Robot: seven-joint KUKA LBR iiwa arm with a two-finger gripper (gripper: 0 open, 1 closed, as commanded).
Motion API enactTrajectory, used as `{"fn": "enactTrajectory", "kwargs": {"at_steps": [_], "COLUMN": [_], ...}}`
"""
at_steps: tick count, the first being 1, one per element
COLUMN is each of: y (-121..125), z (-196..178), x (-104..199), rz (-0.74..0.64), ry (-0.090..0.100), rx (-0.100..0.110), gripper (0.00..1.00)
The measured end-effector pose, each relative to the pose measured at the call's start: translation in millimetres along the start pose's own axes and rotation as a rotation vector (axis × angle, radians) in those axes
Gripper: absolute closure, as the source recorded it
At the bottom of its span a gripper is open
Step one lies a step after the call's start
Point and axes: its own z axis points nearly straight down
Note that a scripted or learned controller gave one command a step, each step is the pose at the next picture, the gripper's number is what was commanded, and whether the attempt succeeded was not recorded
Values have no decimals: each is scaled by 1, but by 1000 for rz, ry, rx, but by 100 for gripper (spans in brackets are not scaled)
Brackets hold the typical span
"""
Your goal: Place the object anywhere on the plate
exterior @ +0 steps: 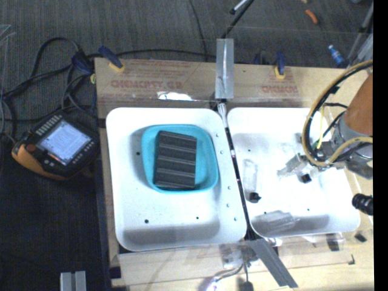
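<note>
Block [176, 159], dark and ribbed, lies flat on the blue plate [208, 170] in the left bin [121, 162]. It is well apart from the gripper [295, 168], off to the view's left of it and across the seam where the two bins meet. The block is an oblong. Its long axis runs from the far side of the bench toward the near side, and its far end leans slightly toward the gripper's side. That axis lies crosswise to the line from gripper to block, so the block shows the gripper one of its long flanks. The ribs cross the block the short way and run roughly toward the gripper. The block sits inside the plate's rim, with blue showing on all sides, most widely on the side away from the gripper.

The gripper hangs over the right bin [273, 132], near that bin's middle and toward the arm's side. It is a pale, blurred shape, and whether it is open or closed cannot be told. Nothing can be made out in its grasp. Yellow cables [312, 135] loop around the wrist just behind it, and the orange band [367, 111] shows beyond them at the view's right. A small dark bit [254, 196] lies on the bin floor between the gripper and the seam, nearer the seam. A metal post [224, 71] stands at the far end of the seam. A handheld pendant [60, 145] with a lit screen sits on the floor past the left bin, farthest from the gripper.
</note>
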Motion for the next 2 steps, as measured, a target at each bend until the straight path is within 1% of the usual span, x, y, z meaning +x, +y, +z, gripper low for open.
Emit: {"fn": "enactTrajectory", "kwargs": {"at_steps": [1, 2], "y": [-6, -1], "z": [137, -192], "x": [-60, -20], "rz": [-45, -49], "ry": [0, -3], "rx": [-1, -3], "gripper": [0, 0]}}
